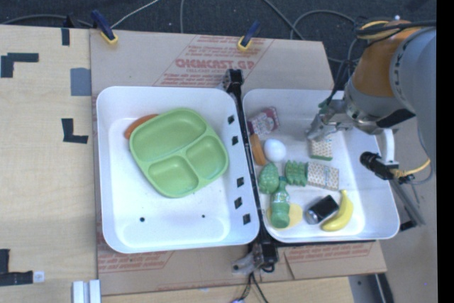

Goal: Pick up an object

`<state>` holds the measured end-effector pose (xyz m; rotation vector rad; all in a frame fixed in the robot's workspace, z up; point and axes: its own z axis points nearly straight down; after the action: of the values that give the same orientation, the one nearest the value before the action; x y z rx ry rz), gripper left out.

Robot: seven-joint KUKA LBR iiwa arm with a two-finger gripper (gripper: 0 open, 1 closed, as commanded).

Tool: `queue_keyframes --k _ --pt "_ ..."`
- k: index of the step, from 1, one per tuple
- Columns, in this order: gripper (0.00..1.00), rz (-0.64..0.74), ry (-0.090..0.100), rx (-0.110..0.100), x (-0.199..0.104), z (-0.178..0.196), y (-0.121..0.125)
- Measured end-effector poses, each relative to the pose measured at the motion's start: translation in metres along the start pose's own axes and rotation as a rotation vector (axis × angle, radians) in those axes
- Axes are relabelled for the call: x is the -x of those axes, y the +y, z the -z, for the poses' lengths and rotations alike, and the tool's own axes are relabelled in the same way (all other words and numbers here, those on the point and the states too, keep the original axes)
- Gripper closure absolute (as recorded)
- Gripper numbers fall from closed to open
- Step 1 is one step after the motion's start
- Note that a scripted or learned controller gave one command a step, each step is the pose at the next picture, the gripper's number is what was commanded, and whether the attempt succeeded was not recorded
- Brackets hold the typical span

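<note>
You see the gripper (320,130) low in the right bin (369,223), whether its fingers are released or clenched you cannot tell, patterned packet (321,147) just under the fingertips, white egg (274,150) further left, banana (340,213) well below

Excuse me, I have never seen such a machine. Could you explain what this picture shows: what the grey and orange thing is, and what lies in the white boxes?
It is one picture, taken from a camera fixed above a bench and looking down at a slant. The grey and orange robot arm reaches in from the right. At its end is the claw, low over the right shallow white bin, above a small speckled card-like piece. Whether it holds anything cannot be seen.

That bin also contains a yellow toy banana, a white egg-shaped object, a small black box-like object and a green plastic bottle.

The left shallow white bin contains a light green divided plastic tray.
</note>
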<state>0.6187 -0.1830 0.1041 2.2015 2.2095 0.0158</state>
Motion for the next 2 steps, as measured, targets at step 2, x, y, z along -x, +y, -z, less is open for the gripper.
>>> queue_keyframes --k 2 --pt "0.00 -0.002 0.007 -0.023 0.041 0.010 0.048"
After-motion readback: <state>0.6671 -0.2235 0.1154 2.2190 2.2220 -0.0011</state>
